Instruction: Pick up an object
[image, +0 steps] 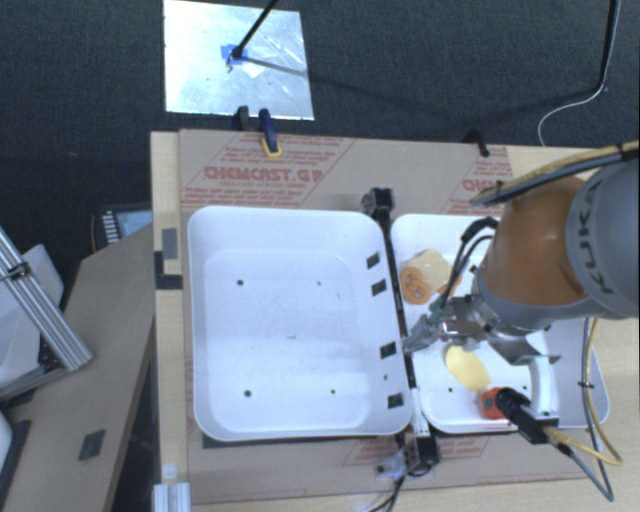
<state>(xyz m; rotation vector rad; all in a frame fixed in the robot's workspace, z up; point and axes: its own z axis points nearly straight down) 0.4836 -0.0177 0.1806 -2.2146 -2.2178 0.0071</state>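
Bench (300, 165): It is carrying two white bins side by side, so things can go from one to the other.
Left bin (290, 320): It is sitting on the left half of the bench. I am seeing only its bare white floor.
Arm (545, 250): It is reaching in from the right and hanging over the right bin, because the things to pick are lying there.
Right bin (425, 228): It is sitting on the right half of the bench. The arm is covering much of it.
Gripper (440, 325): It is pointing down near the left wall of the right bin, about halfway along that wall. I cannot tell if the fingers are apart or together. I am not seeing anything between them.
Tan thing (428, 266): It is lying near the far left corner of the right bin, past the gripper.
Yellow thing (466, 366): It is lying near the front edge of the right bin, just beside the gripper, toward the front and right. I think this is the closest thing to grab.
Orange thing (414, 282): It is touching the tan thing, close to the left wall.
Red thing (488, 402): It is lying at the front edge of the right bin.
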